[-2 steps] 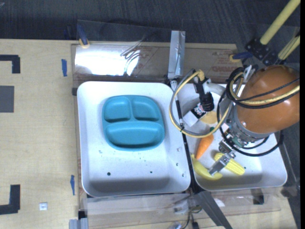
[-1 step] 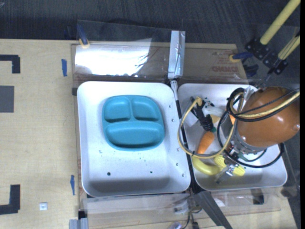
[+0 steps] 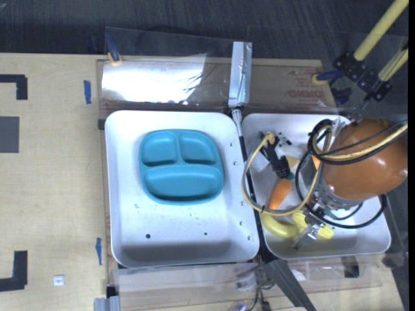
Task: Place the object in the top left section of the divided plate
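Observation:
The blue divided plate (image 3: 182, 166) lies in the left bin (image 3: 123, 193), its two small sections on the far side and one large section on the near side; all three hold nothing. My gripper (image 3: 308, 230) is low in the right bin (image 3: 369, 241), under the orange wrist band. It hangs over a yellow object (image 3: 280, 226) by the bin's near wall. An orange, carrot-like object (image 3: 280, 194) lies just left of the gripper. The wrist and cables hide much of the right bin's floor.
A clear plastic sheet (image 3: 168, 76) and a taped divider (image 3: 240, 73) stand behind the bins. Yellow poles (image 3: 386, 21) cross the top right corner. The wall between the two bins (image 3: 249, 193) separates the gripper from the plate.

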